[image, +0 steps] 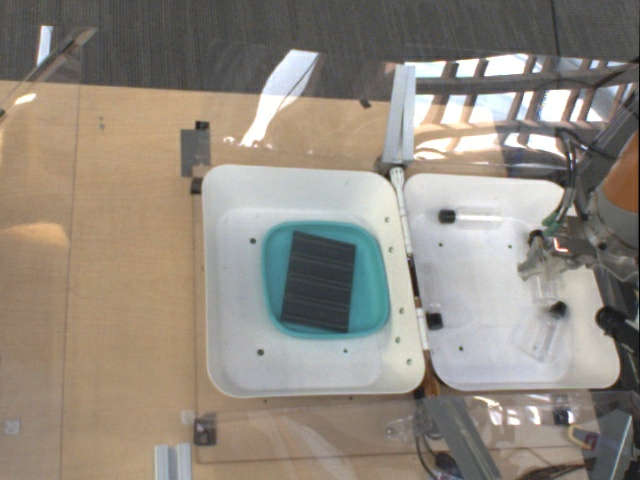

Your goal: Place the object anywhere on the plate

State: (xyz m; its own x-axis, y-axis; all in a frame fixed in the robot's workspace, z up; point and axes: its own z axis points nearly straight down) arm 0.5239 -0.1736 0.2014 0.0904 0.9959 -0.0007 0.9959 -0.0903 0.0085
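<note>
A pale wooden desk (100, 268) carries two white bins. In the left bin (230, 368) the dark ribbed object (319, 282) already lies on the teal plate (372, 288). At three o'clock, the gripper (545, 258) hovers over the right bin (480, 358); its grip I cannot tell.

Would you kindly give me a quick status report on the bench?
Gripper over right white bin. Dark ribbed rectangular block lying on teal plate, left white bin. Nothing blocking.

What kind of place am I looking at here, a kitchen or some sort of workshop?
Most likely a robotics lab bench. A robot arm reaches over two white bins on a wooden bench, and one bin holds a teal plate bearing a dark ridged block.
</note>
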